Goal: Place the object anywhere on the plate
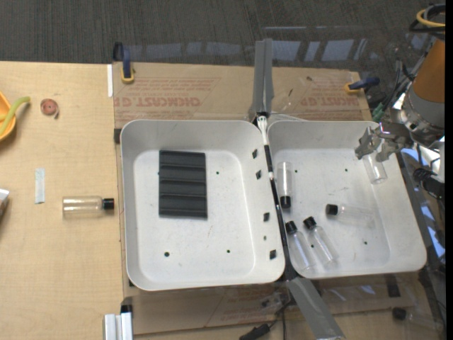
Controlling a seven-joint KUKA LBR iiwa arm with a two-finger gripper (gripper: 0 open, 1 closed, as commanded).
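Camera view is showing the gripper [373, 149] hovering over the right bin [403, 253], at its far right corner, gripping a clear vial [377, 170] that is hanging tilted between its fingers. The vial is looking light, rigid and slick — likely to slip. The ridged black plate [182, 184] is lying in the left bin [138, 261] — well apart from the right bin's vials.

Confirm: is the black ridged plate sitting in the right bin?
No, the black ridged plate lies in the left bin, while the right bin holds several clear vials.
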